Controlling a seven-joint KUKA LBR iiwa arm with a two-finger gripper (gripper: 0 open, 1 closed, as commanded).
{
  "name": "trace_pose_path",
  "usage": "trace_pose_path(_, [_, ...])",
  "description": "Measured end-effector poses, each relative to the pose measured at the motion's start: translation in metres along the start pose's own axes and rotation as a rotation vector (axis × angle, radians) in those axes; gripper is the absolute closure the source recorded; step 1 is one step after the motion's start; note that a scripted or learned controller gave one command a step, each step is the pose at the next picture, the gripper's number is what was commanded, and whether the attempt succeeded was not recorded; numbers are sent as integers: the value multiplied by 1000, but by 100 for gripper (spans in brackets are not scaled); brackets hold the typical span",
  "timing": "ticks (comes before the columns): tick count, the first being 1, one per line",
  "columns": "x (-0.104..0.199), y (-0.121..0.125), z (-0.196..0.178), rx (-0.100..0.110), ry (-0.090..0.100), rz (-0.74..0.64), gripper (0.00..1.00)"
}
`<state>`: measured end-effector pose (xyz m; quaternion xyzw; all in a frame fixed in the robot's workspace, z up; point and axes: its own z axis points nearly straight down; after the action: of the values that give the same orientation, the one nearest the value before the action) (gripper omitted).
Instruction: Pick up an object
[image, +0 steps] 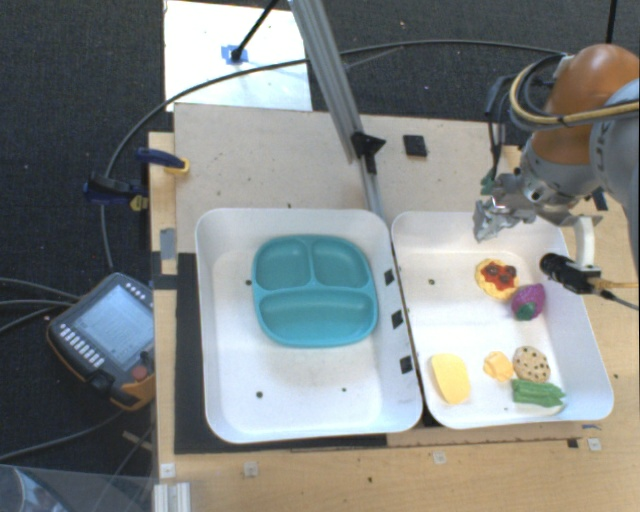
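Gripper: the gripper (492, 220) hangs over the far edge of the right bin (440, 270), up above the toys; whether it is apart or together I cannot tell, and nothing shows clamped in it
Candidates: six small play-food pieces lie in the right bin, all toward its right and near side
Pizza toy: the round pizza toy (497, 277) lies flat and closest to the gripper, just beside the purple toy (529, 300)
Near cluster: the yellow block (450, 378) lies apart from the rest; the small orange piece (498, 365), the cookie (531, 364) and the green bean pod (538, 394) crowd together near the corner
Left bin: the teal divided plate (314, 291) sits in the left bin (230, 380), well apart from the arm
Handling: all look like light, stiff plastic, likely smooth and apt to slip
Best hold: the yellow block seems easiest, taken across its narrow sides, since it has free space around it; the flat pizza offers little edge to pinch
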<state>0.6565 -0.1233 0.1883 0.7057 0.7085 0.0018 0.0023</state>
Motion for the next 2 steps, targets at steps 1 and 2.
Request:
trace_pose_path(1, [2,2,-65,-2,0,-2,100])
trace_pose_path(2, [2,3,-68,2,0,-3,100])
